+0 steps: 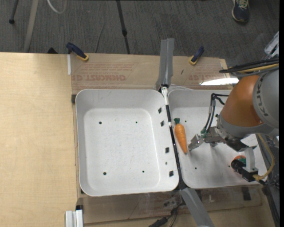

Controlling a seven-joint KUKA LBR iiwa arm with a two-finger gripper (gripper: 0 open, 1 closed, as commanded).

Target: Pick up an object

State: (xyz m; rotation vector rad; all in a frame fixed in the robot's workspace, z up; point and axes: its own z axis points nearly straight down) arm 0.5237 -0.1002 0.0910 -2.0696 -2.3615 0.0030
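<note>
Carrot [179, 136] lies just left of pincer [194, 144], against right bin [208, 177] left wall. Pincer looks parted, holding nothing, though view's small. Carrot likely light, stiff, smooth; grip across thick middle, wall may crowd one finger.

Dark grey carpet [146, 22] covers the floor along the top, crossed by thin stand legs [122, 24]. A shoe [241, 10], apparently, sits at the upper right. The pale wooden desk [33, 133] carries a brown cardboard sheet [115, 73], held by two blue-and-yellow clamps [76, 51].
</note>
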